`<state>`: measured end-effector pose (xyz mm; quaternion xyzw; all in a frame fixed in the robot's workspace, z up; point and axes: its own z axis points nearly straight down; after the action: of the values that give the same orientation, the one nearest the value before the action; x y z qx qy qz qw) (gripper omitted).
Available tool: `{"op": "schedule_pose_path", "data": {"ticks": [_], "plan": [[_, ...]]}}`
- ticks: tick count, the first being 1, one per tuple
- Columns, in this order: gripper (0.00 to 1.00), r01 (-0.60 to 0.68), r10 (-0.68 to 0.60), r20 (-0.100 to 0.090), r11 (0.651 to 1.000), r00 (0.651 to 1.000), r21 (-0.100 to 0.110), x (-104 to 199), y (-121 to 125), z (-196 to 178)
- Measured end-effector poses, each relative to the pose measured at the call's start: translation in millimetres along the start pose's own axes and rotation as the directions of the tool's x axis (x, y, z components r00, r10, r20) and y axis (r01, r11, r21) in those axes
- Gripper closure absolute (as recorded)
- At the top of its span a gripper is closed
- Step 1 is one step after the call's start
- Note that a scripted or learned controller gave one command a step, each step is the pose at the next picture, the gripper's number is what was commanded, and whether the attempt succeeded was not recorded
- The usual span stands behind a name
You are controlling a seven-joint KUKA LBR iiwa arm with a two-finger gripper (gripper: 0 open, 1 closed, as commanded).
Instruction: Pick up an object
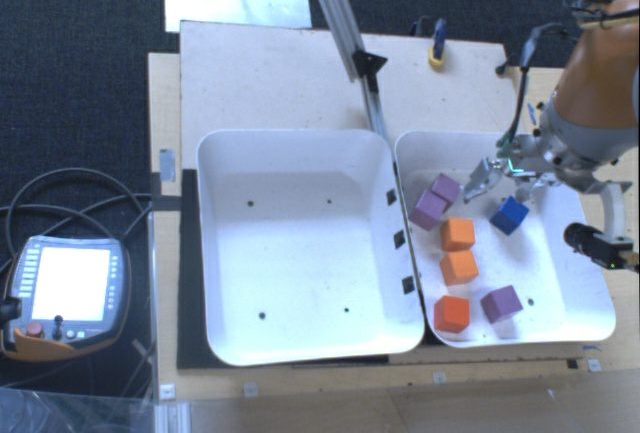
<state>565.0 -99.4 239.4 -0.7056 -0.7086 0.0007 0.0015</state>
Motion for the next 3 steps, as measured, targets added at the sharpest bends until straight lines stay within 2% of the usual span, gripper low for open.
{"op": "schedule_pose_path", "data": {"ticks": [1,3], "plan": [[0.0,-0.001,0.001,0.001,1.0,1.0,-0.004,0,1,-2],[0.0,-0.002,0.002,0.0,1.0,1.0,0.002,2,4,123]]}}
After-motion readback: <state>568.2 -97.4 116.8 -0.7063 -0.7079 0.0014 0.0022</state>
